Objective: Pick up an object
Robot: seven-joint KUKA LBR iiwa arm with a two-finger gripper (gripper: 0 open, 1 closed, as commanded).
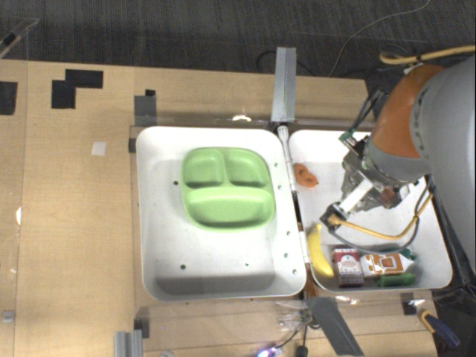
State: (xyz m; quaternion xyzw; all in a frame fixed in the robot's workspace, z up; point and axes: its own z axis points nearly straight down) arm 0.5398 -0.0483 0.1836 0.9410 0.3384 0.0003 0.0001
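My gripper (pixel 366 178) hangs over the middle of the right bin (pixel 327 146), under the grey arm with its orange band. A small orange object (pixel 304 174) lies to the gripper's left, near the wall between the bins. A yellow banana (pixel 318 253) lies along the right bin's left wall, towards the front. Beside it sit a red and white packet (pixel 347 265) and a brown and green packet (pixel 387 267), both at the front of the bin, below the gripper. Nothing shows in the gripper's grasp.
The left bin (pixel 160 222) holds a green divided plate (pixel 226 187) in its middle. A grey metal post (pixel 284 84) stands behind the joint of the two bins. The wooden bench (pixel 67 214) stretches out to the left.
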